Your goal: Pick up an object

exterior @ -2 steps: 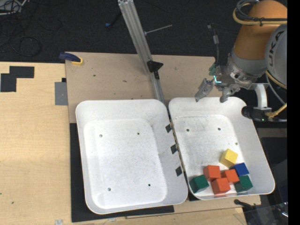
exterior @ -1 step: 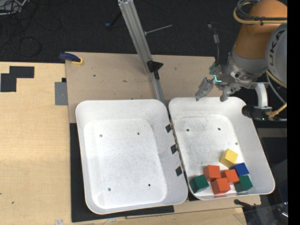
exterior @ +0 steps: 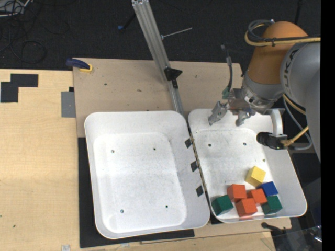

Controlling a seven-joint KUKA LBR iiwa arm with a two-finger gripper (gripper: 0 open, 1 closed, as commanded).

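The arm's upper part is cut off at the right edge, and its wrist hides part of the right bin's [exterior: 293,195] far rim. The gripper [exterior: 229,116] hangs over that bin's far end, fingers spread wide, with nothing between them. The blocks lie clustered in the bin's near right corner, well apart from it: yellow block [exterior: 256,175], blue block [exterior: 269,188], three orange blocks [exterior: 246,206] and two green blocks [exterior: 222,204].

Matt white plastic bins [exterior: 141,120] on a pale wooden bench [exterior: 36,156].
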